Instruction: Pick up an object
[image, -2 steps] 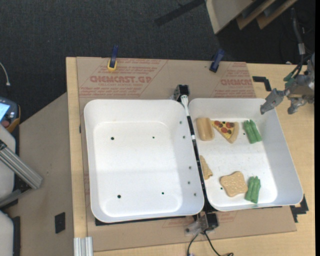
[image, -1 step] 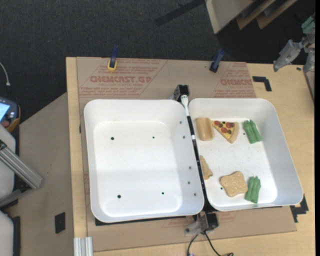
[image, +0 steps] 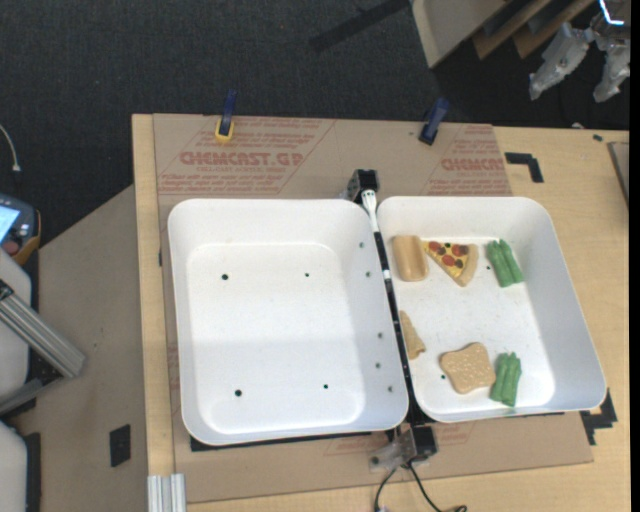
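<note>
Two white bins on the surface | right bin, frame right, holds bread roll, pizza slice, toast, two green vegetables | gripper upper right; we cannot tell its state

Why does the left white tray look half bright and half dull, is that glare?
In the camera view, the left bin is brighter across its upper floor and shaded across the lower part, an uneven light rather than glare; the food in the right bin stays sharp, the top-right corner looks washed out.
</note>
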